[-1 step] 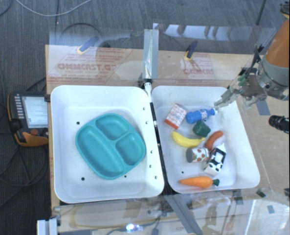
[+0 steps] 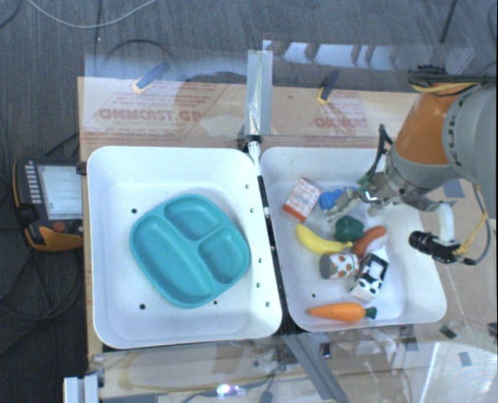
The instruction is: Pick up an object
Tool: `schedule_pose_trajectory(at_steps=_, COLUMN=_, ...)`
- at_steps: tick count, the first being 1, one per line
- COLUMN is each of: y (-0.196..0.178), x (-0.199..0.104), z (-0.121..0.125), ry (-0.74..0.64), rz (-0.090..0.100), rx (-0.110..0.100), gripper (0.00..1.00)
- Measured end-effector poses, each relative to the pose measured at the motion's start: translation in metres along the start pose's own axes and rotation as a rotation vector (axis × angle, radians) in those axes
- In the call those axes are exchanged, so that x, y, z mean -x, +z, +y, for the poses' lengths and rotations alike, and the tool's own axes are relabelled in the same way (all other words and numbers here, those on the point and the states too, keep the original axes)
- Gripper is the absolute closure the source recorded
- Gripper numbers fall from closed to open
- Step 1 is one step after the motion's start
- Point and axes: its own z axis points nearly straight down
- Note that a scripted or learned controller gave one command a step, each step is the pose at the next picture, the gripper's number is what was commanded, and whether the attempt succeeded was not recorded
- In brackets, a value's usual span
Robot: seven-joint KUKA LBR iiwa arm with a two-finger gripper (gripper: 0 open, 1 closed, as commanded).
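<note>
My gripper (image 2: 359,195) hangs low over the upper middle of the right bin (image 2: 425,296), on the arm that reaches in from the right. A small blue object (image 2: 332,200) lies right at its tip, touching or nearly so. Just below sit a dark green object (image 2: 348,227), a yellow banana (image 2: 319,241) and a short orange-red piece (image 2: 369,240). An orange and white box (image 2: 301,198) lies to the left of the blue object. Lower down are a spotted white cup (image 2: 339,265), a black and white toy (image 2: 369,275) and a carrot (image 2: 337,312).
The left bin (image 2: 114,309) holds a teal divided plate (image 2: 190,248). A metal divider post (image 2: 258,99) stands between the bins at the back. A handheld pendant (image 2: 47,204) lies left of the bench.
</note>
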Motion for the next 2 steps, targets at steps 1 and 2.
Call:
schedule_pose_trajectory(at_steps=1, y=-0.0074, x=-0.0022, z=0.0005, ry=-0.002, rz=0.003, rx=-0.002, gripper=1.00)
schedule_pose_trajectory(at_steps=2, y=-0.0074, x=-0.0019, z=0.0004, ry=-0.002, rz=0.003, rx=-0.002, gripper=0.00)
